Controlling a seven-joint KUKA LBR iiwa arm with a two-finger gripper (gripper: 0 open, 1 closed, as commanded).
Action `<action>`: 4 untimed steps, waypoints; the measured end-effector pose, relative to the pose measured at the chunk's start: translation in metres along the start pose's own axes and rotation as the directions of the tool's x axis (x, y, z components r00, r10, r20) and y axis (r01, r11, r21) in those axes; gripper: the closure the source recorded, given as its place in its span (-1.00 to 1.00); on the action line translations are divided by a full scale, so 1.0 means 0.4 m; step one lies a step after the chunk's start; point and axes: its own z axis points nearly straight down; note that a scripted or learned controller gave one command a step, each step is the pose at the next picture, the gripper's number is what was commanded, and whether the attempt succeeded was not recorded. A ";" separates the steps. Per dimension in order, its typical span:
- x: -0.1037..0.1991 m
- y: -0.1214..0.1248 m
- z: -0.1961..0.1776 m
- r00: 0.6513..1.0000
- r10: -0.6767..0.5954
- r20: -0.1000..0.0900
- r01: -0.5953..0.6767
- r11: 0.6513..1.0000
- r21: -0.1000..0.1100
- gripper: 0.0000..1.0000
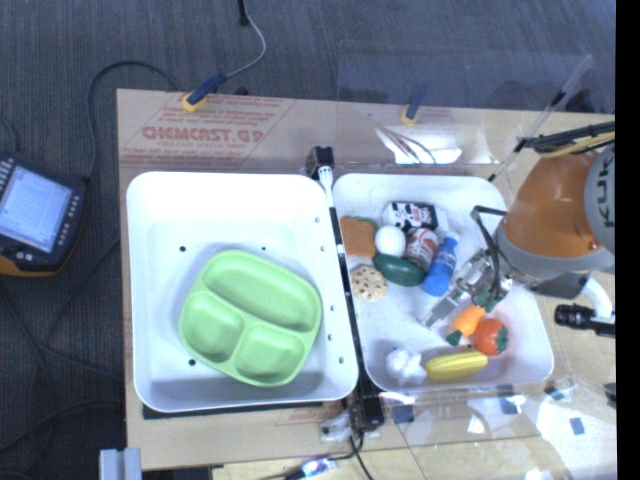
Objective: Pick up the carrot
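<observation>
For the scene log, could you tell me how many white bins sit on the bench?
2: the left bin holds a green divided plate; the right bin beside it holds the toy food, and the gripper is over it.

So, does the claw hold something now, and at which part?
It cannot be told. The claw is right at the carrot in the right bin, but no grip shows.

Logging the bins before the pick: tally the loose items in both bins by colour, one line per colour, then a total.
Green: 2, divided plate, dark green vegetable
Orange: 2, carrot, orange-red fruit
Yellow: 1, banana
Blue: 1, bottle
White: 2, ball, lump
Brown or tan: 2, bread slice, cookie
Black-and-white: 1, cow-patterned item
Total: 11
</observation>
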 end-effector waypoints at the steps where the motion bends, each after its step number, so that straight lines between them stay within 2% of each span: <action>1: 0.001 0.003 -0.016 1.000 0.002 -0.003 -0.002 1.000 0.000 1.00; 2: 0.001 0.003 -0.015 1.000 0.001 -0.003 -0.001 1.000 0.000 -1.00; 3: 0.111 -0.013 0.016 1.000 0.001 0.011 -0.001 1.000 0.000 -1.00; 4: 0.112 -0.008 -0.004 1.000 0.000 0.005 0.000 1.000 -0.001 1.00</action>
